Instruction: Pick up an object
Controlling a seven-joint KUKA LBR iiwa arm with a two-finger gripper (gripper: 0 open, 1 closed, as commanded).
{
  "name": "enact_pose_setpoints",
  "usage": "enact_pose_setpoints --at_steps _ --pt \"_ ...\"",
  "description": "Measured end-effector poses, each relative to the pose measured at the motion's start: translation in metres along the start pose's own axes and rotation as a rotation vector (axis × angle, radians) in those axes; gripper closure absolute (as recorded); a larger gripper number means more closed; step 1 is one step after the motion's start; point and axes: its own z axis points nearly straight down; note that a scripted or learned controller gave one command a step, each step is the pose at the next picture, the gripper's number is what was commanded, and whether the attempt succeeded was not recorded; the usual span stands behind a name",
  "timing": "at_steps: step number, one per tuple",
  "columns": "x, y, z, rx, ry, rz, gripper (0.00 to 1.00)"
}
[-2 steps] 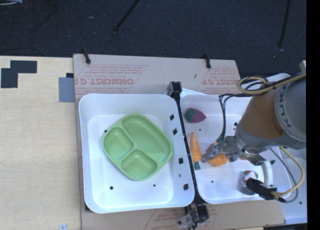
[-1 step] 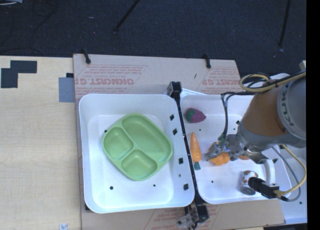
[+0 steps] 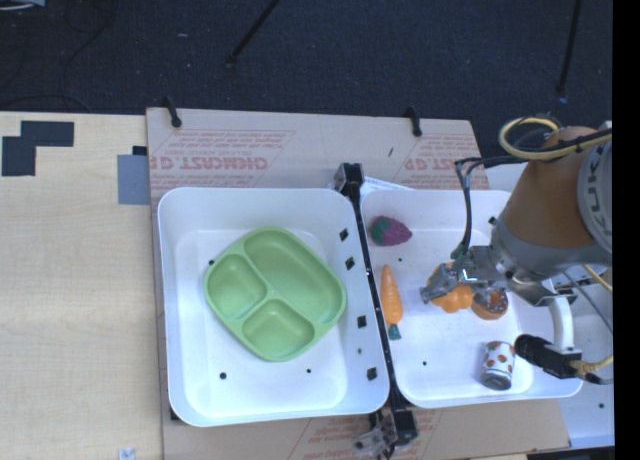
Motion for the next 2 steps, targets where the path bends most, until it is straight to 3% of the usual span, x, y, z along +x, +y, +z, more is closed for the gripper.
enact_pose_setpoints --at_steps 1,2 --pt "-0.001 0.000 -0.046 0.001 0.000 0.000 1.00" --pt "0.046 0.007 -0.053 0.003 0.000 -0.002 1.00"
